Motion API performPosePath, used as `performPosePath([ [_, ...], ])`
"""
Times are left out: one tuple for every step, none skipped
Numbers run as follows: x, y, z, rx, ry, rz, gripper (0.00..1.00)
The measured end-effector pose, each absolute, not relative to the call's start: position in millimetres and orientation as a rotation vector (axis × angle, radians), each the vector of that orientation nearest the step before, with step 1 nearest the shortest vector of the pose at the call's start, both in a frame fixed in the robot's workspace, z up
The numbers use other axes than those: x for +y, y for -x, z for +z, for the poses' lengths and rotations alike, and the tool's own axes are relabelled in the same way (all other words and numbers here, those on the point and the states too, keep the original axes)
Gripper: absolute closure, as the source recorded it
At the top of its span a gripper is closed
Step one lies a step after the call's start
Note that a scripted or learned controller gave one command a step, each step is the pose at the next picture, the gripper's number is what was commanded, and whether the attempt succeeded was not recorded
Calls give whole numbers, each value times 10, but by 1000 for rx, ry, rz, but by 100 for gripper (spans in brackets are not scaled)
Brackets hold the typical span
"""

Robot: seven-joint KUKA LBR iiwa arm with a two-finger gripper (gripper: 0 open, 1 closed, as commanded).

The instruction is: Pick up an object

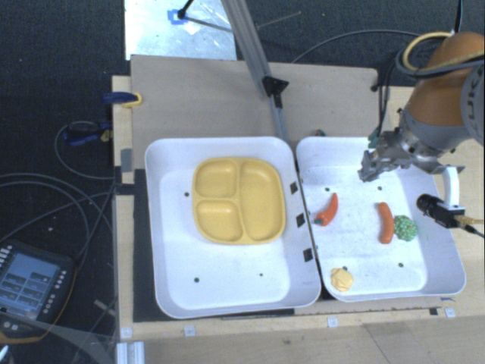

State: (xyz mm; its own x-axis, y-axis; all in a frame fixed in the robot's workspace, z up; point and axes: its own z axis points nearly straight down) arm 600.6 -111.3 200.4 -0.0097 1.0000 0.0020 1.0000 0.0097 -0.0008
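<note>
Looking down on a bench [227,89] carrying two shallow white bins side by side. Seeing in the left bin [227,290] a yellow plate [239,201] with three compartments, lying flat and sitting toward the back half.

Finding four small items for picking on the floor of the right bin [356,252]:
- Noting a red pepper [327,209] lying tilted near the bin's left wall.
- Noting an orange sausage [386,223] lying roughly front to back, toward the right side.
- Noting a green broccoli [405,229] sitting right against the sausage on its right, too close for telling contact from a narrow gap.
- Noting a yellow lump [342,280] resting alone in the front left corner, well apart from the other three.

Spotting the gripper [367,173] over the back part of the right bin, tip pointing down and to the left. Placing it behind the pepper and the sausage and apart from all four items, each of them lying on the bin floor. Being unable to tell whether spread or closed, with that part of the view too small and cluttered for judging.

Tracing the arm [447,89], grey and orange, reaching in from the right above the bin's back corner. Also noting a grey pole [250,44] slanting across the back of the bench, a blue clamp [121,98] at the back left corner, and a handheld screen [26,275] lying on the dark floor at lower left among loose cables [76,196].
</note>
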Motion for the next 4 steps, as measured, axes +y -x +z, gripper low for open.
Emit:
performPosePath([
  [-662,-5708,2108,-2231,2209,-2,100],
  [-227,-5461,2107,-2231,2208,-1,100],
  [282,-5397,2232,-2234,2208,-6,100],
  [871,-5147,2267,-2233,2205,-3,100],
])
